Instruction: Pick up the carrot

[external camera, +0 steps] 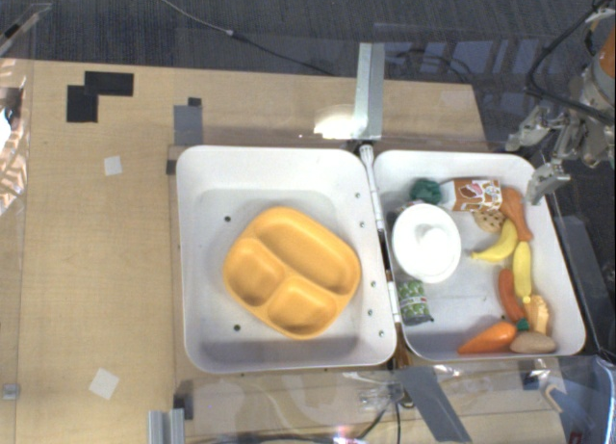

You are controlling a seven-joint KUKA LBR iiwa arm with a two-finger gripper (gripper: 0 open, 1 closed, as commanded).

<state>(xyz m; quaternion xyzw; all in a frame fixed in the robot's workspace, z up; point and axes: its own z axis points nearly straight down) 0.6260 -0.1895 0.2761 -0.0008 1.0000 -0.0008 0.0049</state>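
The carrot [489, 337] is an orange tapered piece lying near the front right corner of the right bin [452, 309], its tip pointing left. A tan potato-like piece [532, 343] touches its thick end. My gripper [535, 157] hangs over the bin's back right corner, well behind the carrot. It is open, with nothing between its fingers.
The right bin also holds a white bowl [427, 240], a green vegetable [425, 191], a printed box [478, 196], two yellow bananas [512, 254], reddish sausage-like pieces [518, 213] and a small green packet [414, 301]. A yellow divided plate [292, 271] lies in the left bin [207, 230].
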